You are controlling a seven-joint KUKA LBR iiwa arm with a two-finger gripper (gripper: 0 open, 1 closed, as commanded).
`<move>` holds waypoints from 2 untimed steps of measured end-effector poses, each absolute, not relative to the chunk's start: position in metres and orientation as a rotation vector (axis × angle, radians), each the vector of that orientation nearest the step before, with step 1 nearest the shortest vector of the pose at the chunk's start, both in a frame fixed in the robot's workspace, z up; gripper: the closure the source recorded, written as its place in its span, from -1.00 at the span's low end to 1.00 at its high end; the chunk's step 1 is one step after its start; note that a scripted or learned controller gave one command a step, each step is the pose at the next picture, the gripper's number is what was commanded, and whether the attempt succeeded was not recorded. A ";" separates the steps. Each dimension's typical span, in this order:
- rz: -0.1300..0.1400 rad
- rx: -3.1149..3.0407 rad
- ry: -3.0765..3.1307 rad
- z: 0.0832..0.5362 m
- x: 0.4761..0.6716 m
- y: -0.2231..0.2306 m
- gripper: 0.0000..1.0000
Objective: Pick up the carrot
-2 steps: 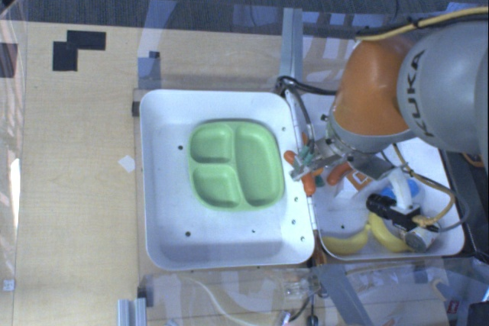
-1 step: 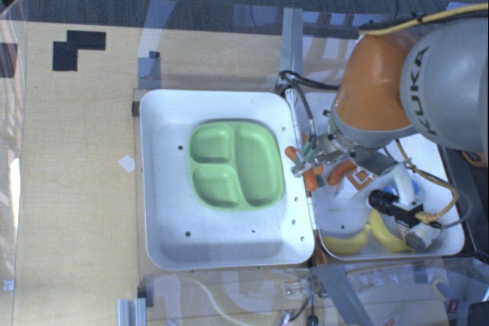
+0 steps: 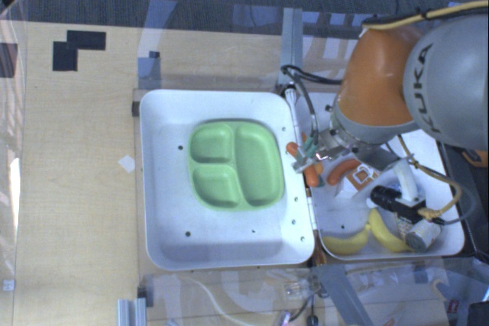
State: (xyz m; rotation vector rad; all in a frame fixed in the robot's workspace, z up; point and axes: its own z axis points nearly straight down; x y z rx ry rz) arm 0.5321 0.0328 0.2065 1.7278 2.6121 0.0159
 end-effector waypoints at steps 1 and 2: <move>0.003 2.256 2.185 0.184 0.520 0.052 1.00; 0.000 2.646 1.695 0.184 0.499 0.054 1.00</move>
